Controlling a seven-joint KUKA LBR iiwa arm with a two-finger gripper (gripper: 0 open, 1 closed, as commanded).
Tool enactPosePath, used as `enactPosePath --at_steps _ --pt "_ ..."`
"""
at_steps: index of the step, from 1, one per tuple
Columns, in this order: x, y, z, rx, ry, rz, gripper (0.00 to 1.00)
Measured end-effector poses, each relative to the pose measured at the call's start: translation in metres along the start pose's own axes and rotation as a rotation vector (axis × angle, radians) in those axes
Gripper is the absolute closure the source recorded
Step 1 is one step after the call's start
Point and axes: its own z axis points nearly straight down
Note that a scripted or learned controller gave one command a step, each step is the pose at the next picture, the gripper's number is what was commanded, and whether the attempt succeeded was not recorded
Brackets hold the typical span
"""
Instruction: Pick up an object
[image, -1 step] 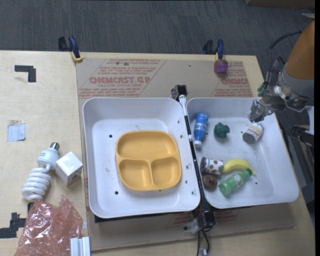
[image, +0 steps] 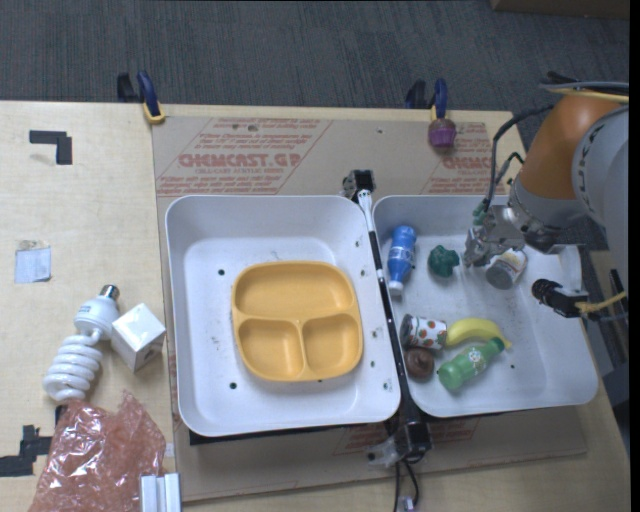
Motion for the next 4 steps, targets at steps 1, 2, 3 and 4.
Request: enactPosePath --at_steps 1,2,3,4 --pt "0.038 -0.055 0.001 0.000 0.000 0.004 0.00" --pt "0.061 -0.129 0.002 0.001 0.001 0.005 0.00" --pt "0.061 -0.127 -0.008 -0.002 0.000 0.006 1.00" --pt "0.116 -0.043 -0.099 0.000 0.000 0.001 1.00"
